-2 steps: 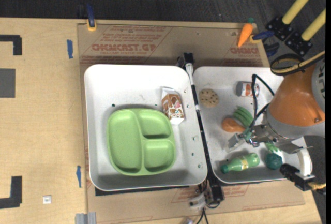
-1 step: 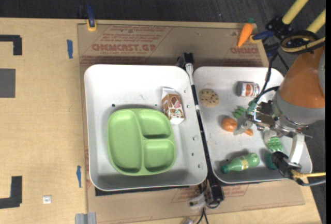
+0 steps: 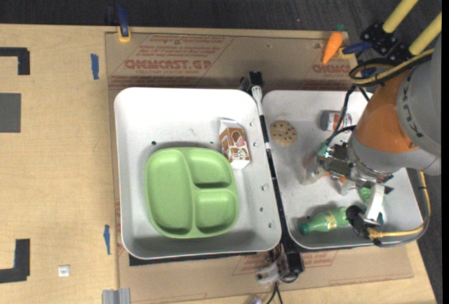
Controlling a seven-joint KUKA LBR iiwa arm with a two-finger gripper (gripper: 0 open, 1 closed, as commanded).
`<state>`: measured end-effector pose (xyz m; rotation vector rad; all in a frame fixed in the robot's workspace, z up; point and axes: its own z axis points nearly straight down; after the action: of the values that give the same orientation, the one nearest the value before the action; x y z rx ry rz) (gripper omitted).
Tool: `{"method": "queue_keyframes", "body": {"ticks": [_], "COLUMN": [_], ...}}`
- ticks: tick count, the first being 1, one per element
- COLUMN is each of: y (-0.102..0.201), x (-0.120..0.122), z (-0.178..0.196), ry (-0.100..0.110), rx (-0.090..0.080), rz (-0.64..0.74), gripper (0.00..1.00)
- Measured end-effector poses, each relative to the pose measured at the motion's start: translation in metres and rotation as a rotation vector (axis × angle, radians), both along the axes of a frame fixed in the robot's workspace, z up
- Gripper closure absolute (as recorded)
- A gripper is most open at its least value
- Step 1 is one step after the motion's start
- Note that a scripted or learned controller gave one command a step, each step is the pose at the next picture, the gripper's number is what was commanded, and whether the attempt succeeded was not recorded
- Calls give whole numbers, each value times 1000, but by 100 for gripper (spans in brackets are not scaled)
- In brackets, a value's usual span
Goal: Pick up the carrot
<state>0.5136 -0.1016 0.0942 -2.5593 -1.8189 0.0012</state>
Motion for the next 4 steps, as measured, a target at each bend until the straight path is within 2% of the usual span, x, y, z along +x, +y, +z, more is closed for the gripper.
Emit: {"method": "queue_keyframes", "body": {"ticks": [1,2,3,4], "y": [-56,-39,-36,9], "x": [44,99,101,78], "z": [-5,-5,6,3], "ry": [-12,-7,-11,4], "rx": [-2,-2,2,0], "rz": [-47,-259,-257,-501], "gripper": [0,0,100,100]}}
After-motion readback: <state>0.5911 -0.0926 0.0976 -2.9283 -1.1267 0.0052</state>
